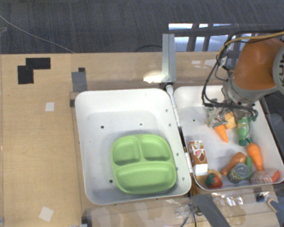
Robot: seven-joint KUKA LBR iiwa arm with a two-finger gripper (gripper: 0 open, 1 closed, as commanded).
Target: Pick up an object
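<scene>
The hand (223, 115) is down in the right bin (192, 102), low over its far half, hanging under the orange band of the arm (257, 66) that comes in from the right. I cannot tell how far it is open, nor whether it has hold of anything; its tips are lost among dark cables and the clutter just beneath it. Right under it lies a small orange carrot (222, 132), pointing toward the near side, touching or nearly touching a yellowish item (228, 119) tucked against the hand (too blurred to name). Just to the right of these sits a green bottle-shaped toy (243, 130), and nearer the front a second carrot (255, 156) with a green top. Further out, along the near edge of that bin, there is a brownish-orange piece (232, 162), a grey round can (239, 173), a red-and-white packet (265, 176) in the corner, and a red strawberry-like toy (214, 180). A small carton (198, 155) with a brown and white print lies against the wall between the bins, well apart from the hand. Across that wall, the left bin (93, 138) holds a light green divided plate (143, 163), set toward the near right part of it. Both bins rest on the pale wooden table (33, 157).
</scene>
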